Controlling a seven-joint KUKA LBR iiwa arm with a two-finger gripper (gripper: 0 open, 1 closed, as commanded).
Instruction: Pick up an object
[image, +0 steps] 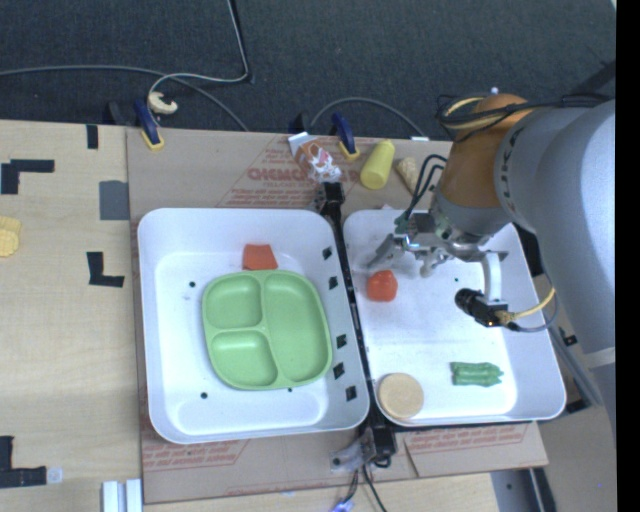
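The grey arm (560, 170) reaches in from the right, its orange band (478, 165) above the wrist, bent down over the right bin (535, 395); the gripper (405, 255) hangs low near the bin's upper left part, fingers spread apart and closed on nothing; a small red-orange object (381, 287) lies just below the fingertips, apart from them; a green piece (475, 374) and a tan disc (401, 394) lie nearer the front; the left bin (175, 400) holds a green divided plate (266, 329) and a red block (259, 257).
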